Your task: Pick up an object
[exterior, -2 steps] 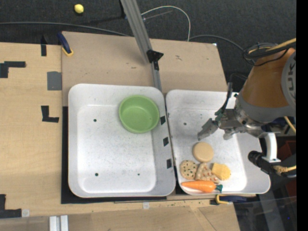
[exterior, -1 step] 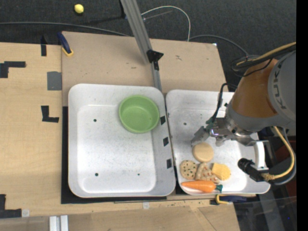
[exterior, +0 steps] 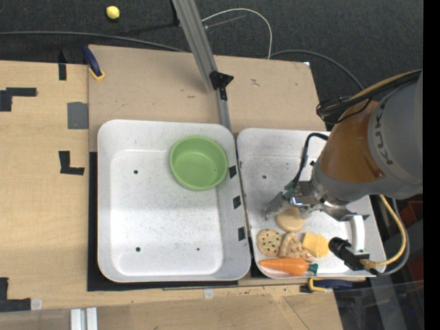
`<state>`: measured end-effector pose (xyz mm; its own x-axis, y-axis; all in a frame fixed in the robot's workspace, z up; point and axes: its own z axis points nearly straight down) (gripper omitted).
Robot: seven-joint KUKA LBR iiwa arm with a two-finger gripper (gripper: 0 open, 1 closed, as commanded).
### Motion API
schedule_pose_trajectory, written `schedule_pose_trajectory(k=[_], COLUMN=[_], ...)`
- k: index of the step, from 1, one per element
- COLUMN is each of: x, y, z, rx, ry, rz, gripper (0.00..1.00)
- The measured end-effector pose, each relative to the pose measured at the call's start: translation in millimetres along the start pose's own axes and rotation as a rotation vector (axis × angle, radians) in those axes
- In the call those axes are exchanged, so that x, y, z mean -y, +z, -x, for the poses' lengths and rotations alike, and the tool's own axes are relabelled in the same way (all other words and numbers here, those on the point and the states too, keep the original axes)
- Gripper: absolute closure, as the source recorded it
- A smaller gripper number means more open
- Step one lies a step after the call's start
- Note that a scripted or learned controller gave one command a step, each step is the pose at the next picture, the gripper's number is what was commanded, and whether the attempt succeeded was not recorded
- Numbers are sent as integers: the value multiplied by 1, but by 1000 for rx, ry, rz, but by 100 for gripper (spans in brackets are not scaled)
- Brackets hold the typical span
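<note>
Carrot lies along the right bin's front edge, nearest the lens. Just behind it sit the cookie, cracker and cheese, all bunched in the front part of that bin. Bun sits right behind them, directly under the gripper.

Progress: nothing is lifted yet, and every item looks flat on the bin floor. My read is the grasp is about to happen or is being attempted on the bun; closing and lifting are left.

Gripper state: can't tell, since the wrist hides it.

Arm reaches in from the right, orange band above the wrist, tool pointing down over the pile. Green bowl in the left bin is well apart.
</note>
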<state>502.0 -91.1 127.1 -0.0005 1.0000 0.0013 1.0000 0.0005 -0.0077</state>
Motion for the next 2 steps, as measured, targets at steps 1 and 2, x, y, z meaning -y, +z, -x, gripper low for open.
schedule_pose_trajectory(k=[1, 2], x=[-1, -1], y=[-12, -74], z=[-1, -6], rx=[-1, 2], ry=[-2, -2], rz=[3, 12], gripper=[100, 100])
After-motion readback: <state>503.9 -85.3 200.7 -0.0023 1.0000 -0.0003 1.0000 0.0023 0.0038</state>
